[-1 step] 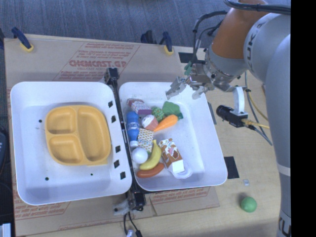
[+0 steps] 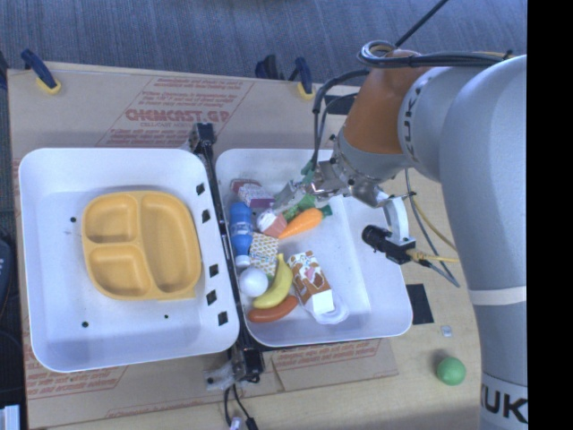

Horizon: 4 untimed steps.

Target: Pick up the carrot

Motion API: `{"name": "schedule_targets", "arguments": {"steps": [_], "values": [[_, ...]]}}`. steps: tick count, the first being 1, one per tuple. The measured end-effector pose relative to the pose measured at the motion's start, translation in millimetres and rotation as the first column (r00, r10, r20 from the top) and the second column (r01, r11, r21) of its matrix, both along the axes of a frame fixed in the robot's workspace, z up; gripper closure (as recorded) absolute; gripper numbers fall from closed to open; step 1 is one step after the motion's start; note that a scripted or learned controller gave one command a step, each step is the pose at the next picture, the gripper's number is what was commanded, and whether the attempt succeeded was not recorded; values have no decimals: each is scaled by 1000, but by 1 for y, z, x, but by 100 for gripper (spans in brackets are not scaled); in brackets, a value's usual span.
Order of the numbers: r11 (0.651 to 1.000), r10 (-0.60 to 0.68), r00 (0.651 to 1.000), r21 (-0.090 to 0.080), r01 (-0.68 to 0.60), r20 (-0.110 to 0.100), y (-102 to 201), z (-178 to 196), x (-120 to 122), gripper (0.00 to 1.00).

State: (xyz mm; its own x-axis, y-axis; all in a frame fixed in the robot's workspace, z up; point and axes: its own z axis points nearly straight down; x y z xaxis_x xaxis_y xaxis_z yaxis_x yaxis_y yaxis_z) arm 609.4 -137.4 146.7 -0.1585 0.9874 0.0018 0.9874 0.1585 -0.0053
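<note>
Covering the bench (image 2: 134, 106) was a sheet of brown cardboard printed with red lettering, held along its far edge by blue clamps (image 2: 40, 72); grey ribbed flooring lay beyond it. Two shallow white bins sat side by side on the cardboard, joined along a black strip between them. The left bin (image 2: 54, 330) held one thing, a yellow divided plate (image 2: 141, 243) with three compartments, set toward its middle with bare white floor all round it. The right bin (image 2: 380, 307) was crowded along its left side: one blue bottle (image 2: 240, 227) by the dividing wall, one white ball (image 2: 254, 282), one banana (image 2: 279, 282), one reddish sausage (image 2: 273, 309) near the front rim, and one small printed carton (image 2: 309, 280) lying tilted. The carrot (image 2: 301, 224), one only, orange with a green top, lay slantwise in the upper middle of that bin, just right of the bottle and above the banana. The right half of that bin's floor was bare. The gripper (image 2: 304, 193) hung at the carrot's far side, touching or nearly touching its green end; whether it was parted or closed could not be told. The grey arm (image 2: 466, 141) with its orange band crossed the bin's right rim. One green ball (image 2: 451, 370) lay on the bench, right of the bins.
</note>
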Motion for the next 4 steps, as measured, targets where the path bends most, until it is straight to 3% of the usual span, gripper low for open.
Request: {"name": "schedule_targets", "arguments": {"steps": [1,2,3,4], "values": [[956,295,955,-3,-295,13,0,-50,-15,0],[954,298,954,-1,-298,12,0,-40,-14,100],[943,334,943,-2,-334,6,43,87,-5,100],[943,333,943,-1,-333,4,42,86,-5,0]]}}
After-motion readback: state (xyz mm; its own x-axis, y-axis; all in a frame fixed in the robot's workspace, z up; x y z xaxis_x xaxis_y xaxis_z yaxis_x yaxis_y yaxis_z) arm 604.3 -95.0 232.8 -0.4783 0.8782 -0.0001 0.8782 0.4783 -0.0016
